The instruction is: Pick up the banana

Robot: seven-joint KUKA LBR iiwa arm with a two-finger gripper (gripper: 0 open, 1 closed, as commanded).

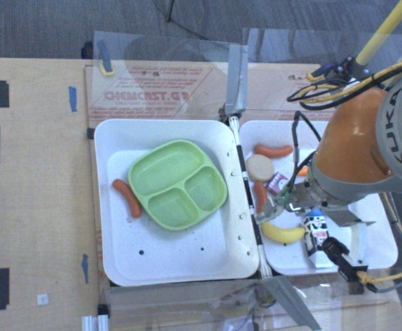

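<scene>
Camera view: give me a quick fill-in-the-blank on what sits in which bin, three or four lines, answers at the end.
1. The green divided plate lies in the ____ bin.
2. The banana lies in the ____ bin, near that bin's left wall.
3. The sausage in the left bin lies just ____ of the green plate.
4. The band above the arm's wrist is ____.

Missing words: left; right; left; orange
</scene>
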